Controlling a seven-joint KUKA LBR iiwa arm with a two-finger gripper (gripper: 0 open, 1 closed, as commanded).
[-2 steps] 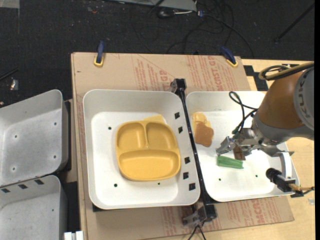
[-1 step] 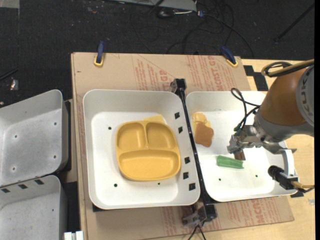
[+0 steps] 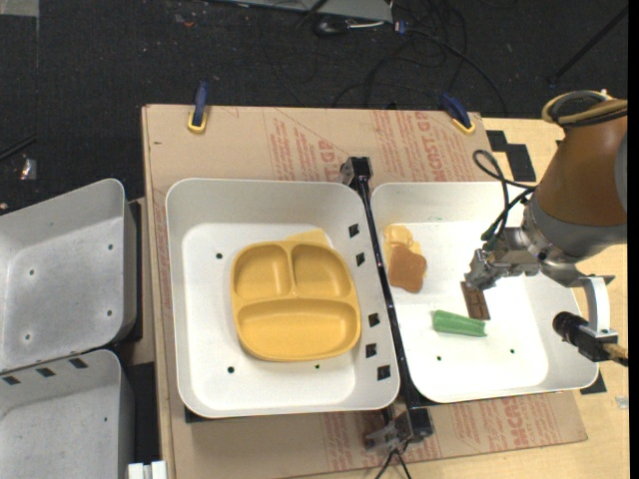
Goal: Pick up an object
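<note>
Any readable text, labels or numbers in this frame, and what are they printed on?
Red lettering on the cardboard sheet behind the bins: upside down and faint, too blurred to read.
Red lettering on the same cardboard at its front edge, below the right bin: too blurred to read.
No text on the yellow divided tray or the bins.
</note>
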